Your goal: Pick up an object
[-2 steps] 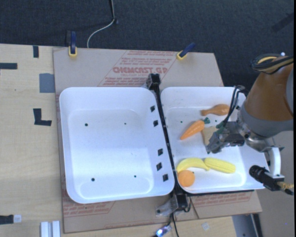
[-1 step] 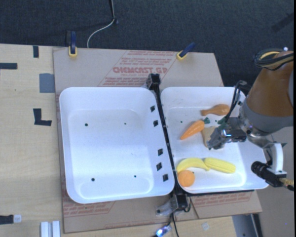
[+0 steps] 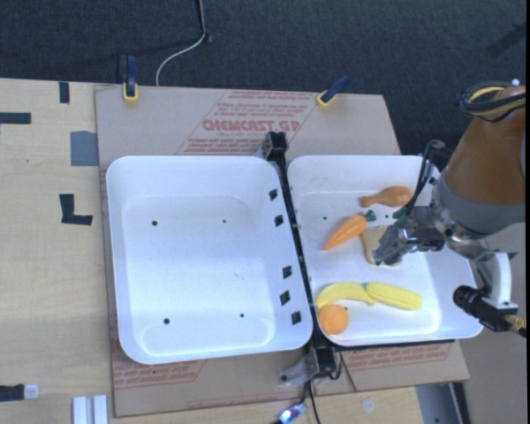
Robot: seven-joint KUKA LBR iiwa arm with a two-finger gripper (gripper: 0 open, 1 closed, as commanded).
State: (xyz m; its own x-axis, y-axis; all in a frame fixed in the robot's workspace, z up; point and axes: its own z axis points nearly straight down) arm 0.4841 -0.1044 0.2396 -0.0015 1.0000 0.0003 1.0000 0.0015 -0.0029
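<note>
The right bin (image 3: pixel 336 184) holds a toy carrot (image 3: pixel 345 231), an orange-brown piece (image 3: pixel 387 197) near its far side, a yellow banana (image 3: pixel 344 293), a corn cob (image 3: pixel 393 296) and an orange ball (image 3: pixel 334 319). My gripper (image 3: pixel 387 248) hangs low over the middle right of this bin, just right of the carrot and above the corn. A pale object (image 3: pixel 371 246) lies directly under its fingertips, mostly hidden. The dark fingers blend together from this angle.
The left bin (image 3: pixel 194 263) sits beside the right one, split by a black divider (image 3: pixel 287 237). Both rest on a cardboard sheet (image 3: pixel 238 122) with clamps at its far edge. The arm's body (image 3: pixel 486 175) covers the right bin's right side.
</note>
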